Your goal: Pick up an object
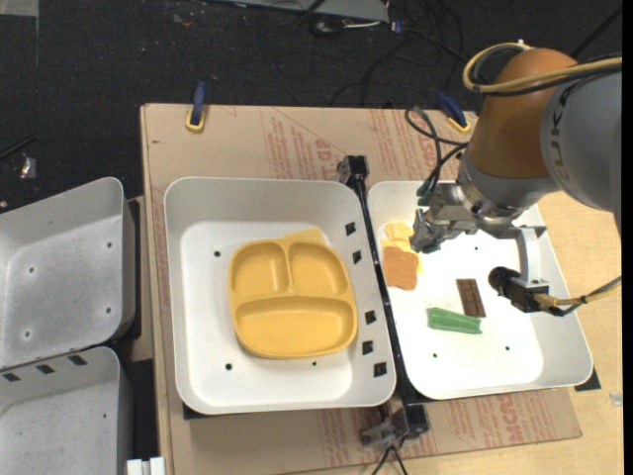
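Observation:
The right bin [514, 364] holds an orange bread-like slice [401, 267], a pale yellow piece [397, 233] just behind it, a green bar [454, 321] and a brown bar [470, 297]. My gripper [427, 234] hangs low at the bin's far left, right beside the yellow piece and just above the orange slice. The wrist body hides the fingertips. The arm, with its orange band [519, 97], comes in from the upper right.
The left bin [198, 265] bears a yellow divided tray [293, 300]. A black divider [371, 265] runs between the two bins. White lids [59, 255] lie off the bench at the left. Cables trail by the right bin's right side.

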